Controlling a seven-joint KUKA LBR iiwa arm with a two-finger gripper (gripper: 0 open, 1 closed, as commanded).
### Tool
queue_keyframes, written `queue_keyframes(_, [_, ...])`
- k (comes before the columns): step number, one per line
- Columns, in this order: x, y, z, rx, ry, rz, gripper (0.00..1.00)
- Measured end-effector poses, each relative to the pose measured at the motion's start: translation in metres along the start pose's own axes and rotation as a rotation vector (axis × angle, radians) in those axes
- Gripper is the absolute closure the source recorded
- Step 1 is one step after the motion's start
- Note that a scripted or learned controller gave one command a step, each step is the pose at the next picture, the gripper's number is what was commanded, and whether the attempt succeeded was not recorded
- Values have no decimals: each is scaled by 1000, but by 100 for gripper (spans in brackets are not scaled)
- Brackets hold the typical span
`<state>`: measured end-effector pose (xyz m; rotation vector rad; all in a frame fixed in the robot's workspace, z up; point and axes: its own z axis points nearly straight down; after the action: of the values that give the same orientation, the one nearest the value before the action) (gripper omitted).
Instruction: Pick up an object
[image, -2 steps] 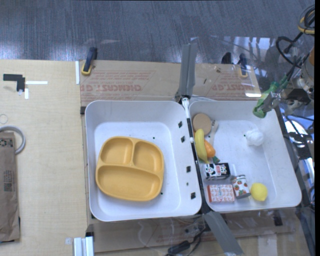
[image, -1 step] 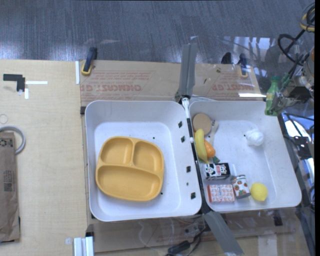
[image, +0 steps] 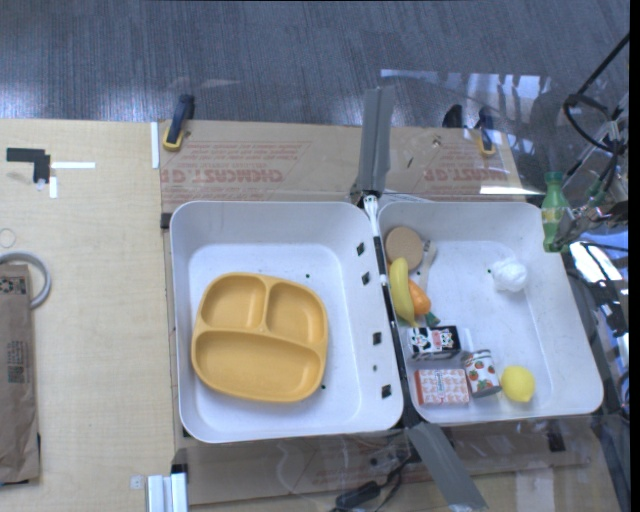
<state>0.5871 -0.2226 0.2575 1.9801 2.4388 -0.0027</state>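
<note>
Pale wooden bench (image: 80, 300) and a sheet of printed cardboard (image: 260, 160) lay under two white bins in mid-frame. A yellow divided plate (image: 262, 337) sat in the left bin (image: 180, 300).

All the loose pieces lay in the right bin (image: 585, 370). A banana (image: 400, 290) lay against its left wall, touching an orange item (image: 419, 299) too small to identify. A brown disc (image: 403, 243) was above them. A white crumpled lump (image: 510, 275) sat apart, toward the upper right. Along the lower edge lay a black-and-white carton (image: 434, 342), a red-patterned box (image: 442, 386), a small printed pack (image: 482, 373) and a lemon (image: 518, 384), close together. Their labels were unreadable.

A green bottle (image: 553, 210) stood by blurred cables at the right edge.
</note>
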Motion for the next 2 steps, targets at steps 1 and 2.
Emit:
queue_keyframes(1, [30,-51,166,-2,0,-179,100])
queue_keyframes(2, [67,-23,125,-1,0,101,100])
